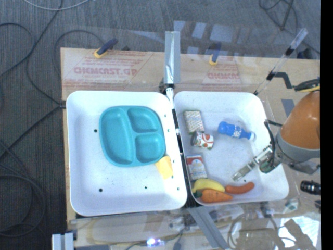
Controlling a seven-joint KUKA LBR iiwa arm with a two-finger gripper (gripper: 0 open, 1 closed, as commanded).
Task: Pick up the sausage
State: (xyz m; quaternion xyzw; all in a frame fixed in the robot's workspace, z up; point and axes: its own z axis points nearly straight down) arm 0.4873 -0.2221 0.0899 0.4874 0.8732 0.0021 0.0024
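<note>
Sausage [240,188] just below gripper [242,173], apart

Red-orange sausage [240,188] — lying flat, right bin's near edge

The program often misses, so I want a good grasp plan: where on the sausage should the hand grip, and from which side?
Probably the sausage's middle, from above, fingers closing across its narrow width. It lies flat and lengthwise near the right bin's front wall, its left end beside the carrot and banana, so the middle or right half looks freer. The hand hangs just above it.
</note>
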